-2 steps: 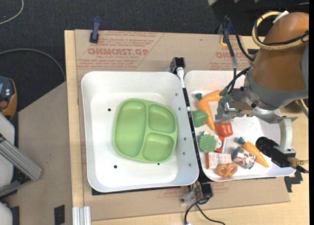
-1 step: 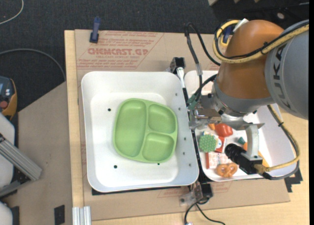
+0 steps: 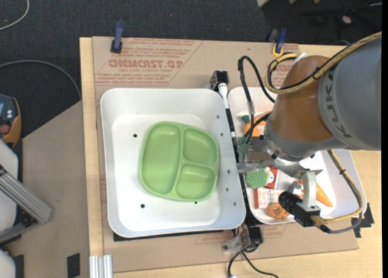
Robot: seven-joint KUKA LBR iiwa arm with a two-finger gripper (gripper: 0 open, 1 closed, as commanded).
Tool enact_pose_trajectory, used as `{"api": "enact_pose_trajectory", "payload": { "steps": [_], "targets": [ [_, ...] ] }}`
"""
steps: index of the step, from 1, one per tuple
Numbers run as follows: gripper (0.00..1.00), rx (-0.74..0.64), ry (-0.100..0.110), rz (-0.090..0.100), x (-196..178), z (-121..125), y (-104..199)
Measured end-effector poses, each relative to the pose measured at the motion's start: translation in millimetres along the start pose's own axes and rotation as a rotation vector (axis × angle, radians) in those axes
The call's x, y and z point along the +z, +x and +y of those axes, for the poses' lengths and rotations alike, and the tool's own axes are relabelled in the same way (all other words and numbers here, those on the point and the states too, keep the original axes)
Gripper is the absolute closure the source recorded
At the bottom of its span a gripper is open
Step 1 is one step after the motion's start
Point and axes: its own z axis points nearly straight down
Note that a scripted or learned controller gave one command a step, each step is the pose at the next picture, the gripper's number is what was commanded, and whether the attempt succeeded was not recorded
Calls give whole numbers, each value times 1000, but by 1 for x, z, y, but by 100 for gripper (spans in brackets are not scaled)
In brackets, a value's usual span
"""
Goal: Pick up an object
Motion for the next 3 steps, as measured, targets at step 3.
{"api": "enact_pose_trajectory", "payload": {
  "steps": [3],
  "targets": [
    [100,-8,3,1,-111,-7,48]
  ]
}}
